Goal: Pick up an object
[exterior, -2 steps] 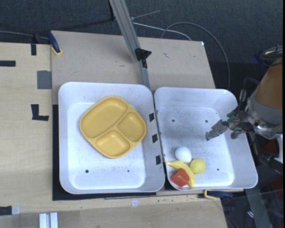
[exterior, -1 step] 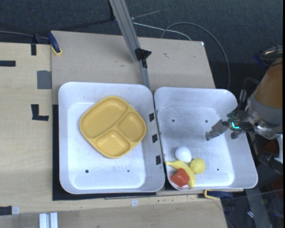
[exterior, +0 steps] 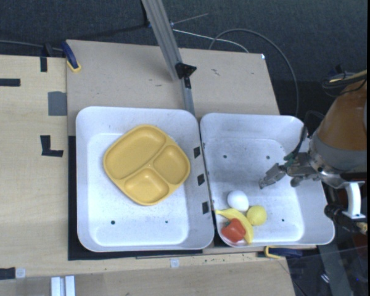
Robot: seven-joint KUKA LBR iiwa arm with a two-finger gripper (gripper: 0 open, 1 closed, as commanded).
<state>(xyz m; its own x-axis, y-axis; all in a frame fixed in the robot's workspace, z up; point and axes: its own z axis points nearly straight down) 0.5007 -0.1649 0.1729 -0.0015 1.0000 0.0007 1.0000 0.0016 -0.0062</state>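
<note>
- Gripper (exterior: 272, 176) is seen low over the right bin (exterior: 246, 134), toward its right wall; whether it is apart or together cannot be told.
- Nothing is seen clamped in it.
- A smooth white ball (exterior: 237, 200), a round yellow fruit (exterior: 256, 214), a curved banana (exterior: 235, 215) and a red piece (exterior: 234, 230) are clustered at the bin's near left corner, touching one another.
- The banana's long axis runs from left toward the near wall.
- Bare speckled floor is left between gripper and cluster.
- A glossy yellow three-part tray (exterior: 146, 163) is laid in the left bin (exterior: 92, 184).
</note>
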